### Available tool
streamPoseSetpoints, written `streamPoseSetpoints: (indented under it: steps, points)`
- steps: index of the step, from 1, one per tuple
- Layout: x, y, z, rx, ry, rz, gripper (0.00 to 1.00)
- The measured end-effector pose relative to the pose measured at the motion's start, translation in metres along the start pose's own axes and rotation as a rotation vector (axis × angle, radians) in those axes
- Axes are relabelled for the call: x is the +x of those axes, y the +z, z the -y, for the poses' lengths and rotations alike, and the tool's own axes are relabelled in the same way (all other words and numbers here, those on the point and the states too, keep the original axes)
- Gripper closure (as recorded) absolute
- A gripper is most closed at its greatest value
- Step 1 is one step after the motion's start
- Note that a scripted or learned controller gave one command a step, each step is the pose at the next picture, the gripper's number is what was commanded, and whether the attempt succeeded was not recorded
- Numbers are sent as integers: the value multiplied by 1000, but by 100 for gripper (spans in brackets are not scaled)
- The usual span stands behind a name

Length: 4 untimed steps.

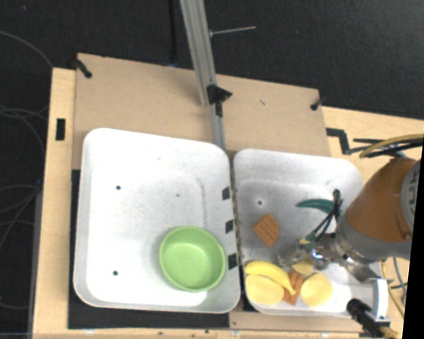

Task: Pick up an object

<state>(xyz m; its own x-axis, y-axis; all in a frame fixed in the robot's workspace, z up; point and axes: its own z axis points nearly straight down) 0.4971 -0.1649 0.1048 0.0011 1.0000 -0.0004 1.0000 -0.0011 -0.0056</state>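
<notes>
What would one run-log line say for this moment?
gripper: low in right bin, above yellow fruit | grasp: unclear | green bowl: left bin

Two white bins side by side, metal pole, black cables

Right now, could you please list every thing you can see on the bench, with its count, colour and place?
bins: two, white, side by side on the bench
bowl: one, green, left bin, near front right corner
cracker-like piece: one, orange-brown, right bin, middle
yellow items: a cluster, yellow with some orange, right bin, front
green item: one, dark green, right bin, beside the arm
gripper: one, metallic, low over the yellow items
</notes>
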Motion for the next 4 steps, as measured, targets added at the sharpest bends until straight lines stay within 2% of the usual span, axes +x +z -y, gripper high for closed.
streamPoseSetpoints:
  steps: [1, 3, 4]
  points:
    - [0, -14, -3, -10, 3, -1, 100]
    - [-2, -111, -6, -14, -6, 2, 100]
    - [60, -114, -23, -9, -11, -2, 100]
